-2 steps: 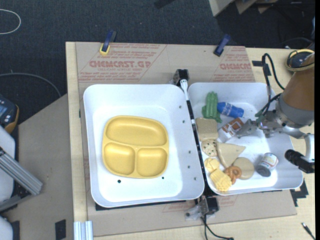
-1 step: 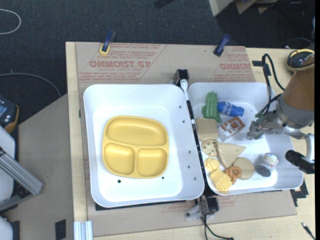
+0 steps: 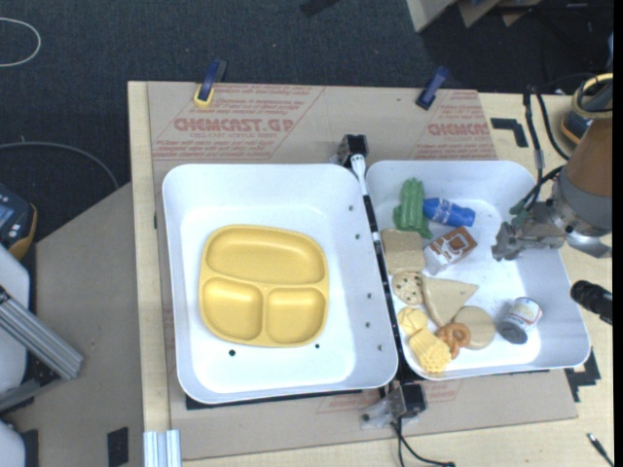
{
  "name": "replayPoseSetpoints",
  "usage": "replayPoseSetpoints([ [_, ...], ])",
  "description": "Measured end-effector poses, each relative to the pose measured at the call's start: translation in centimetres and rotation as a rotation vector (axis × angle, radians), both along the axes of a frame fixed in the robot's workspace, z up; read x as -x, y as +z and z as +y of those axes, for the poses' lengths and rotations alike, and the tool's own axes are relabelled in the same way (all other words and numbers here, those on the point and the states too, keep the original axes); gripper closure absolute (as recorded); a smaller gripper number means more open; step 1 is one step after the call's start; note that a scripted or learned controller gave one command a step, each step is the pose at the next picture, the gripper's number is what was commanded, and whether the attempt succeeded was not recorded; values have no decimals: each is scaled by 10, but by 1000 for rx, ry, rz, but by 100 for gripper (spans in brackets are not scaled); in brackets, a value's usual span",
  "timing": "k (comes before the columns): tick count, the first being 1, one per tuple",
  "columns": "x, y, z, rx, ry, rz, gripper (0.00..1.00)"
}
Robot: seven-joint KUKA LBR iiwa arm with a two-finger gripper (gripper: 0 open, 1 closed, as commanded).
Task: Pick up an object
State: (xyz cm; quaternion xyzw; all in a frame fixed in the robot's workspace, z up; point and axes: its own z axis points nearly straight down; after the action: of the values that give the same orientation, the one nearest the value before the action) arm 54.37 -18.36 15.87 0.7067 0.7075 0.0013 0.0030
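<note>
The jaws [image 3: 510,242], state unclear, hover over the right bin [image 3: 555,305]; toy food [image 3: 435,309] clusters at nine o'clock, a small can [image 3: 519,320] at six.

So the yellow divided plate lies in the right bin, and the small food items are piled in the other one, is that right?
Not quite. The camera view shows the yellow divided plate in the left bin, not the right one. The small food items are piled in the other one, the right bin, where the tool hovers.

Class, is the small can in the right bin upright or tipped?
Tipped: the can lies on its side on the bin floor, its round end facing the camera.
</note>
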Motion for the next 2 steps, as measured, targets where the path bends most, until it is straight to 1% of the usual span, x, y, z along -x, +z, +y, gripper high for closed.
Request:
replayPoseSetpoints([
  [1, -4, 58, 9, 0, 1, -1, 100],
  [2, -5, 67, 9, -1, 0, 2, 100],
])
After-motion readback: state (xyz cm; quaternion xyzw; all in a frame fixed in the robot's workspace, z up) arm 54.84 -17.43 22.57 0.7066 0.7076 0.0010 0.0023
